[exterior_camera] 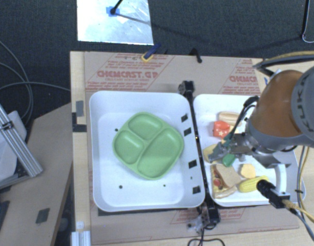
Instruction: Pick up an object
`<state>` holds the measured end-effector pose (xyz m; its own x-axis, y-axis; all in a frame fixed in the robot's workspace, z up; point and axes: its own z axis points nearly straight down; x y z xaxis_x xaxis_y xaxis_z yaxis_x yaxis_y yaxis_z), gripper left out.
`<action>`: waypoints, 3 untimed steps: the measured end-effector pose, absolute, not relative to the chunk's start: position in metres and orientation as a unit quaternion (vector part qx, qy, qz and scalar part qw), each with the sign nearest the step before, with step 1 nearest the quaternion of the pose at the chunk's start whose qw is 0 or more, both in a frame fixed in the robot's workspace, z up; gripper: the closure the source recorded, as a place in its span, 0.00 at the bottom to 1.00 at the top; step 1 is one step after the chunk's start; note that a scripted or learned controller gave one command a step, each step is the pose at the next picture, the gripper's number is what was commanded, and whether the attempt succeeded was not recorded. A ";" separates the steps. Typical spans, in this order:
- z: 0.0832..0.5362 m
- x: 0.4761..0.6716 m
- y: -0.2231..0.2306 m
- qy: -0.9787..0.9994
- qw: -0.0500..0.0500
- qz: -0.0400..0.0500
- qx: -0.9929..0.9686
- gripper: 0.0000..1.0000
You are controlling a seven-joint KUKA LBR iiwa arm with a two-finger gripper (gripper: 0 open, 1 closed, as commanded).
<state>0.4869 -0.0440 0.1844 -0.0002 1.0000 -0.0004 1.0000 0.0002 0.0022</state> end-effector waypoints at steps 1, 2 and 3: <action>0.184 0.487 -0.043 0.707 0.001 0.001 0.707 0.00; 0.195 0.488 -0.043 0.709 0.002 0.002 0.705 1.00; 0.184 0.487 0.010 0.710 -0.001 0.001 0.704 1.00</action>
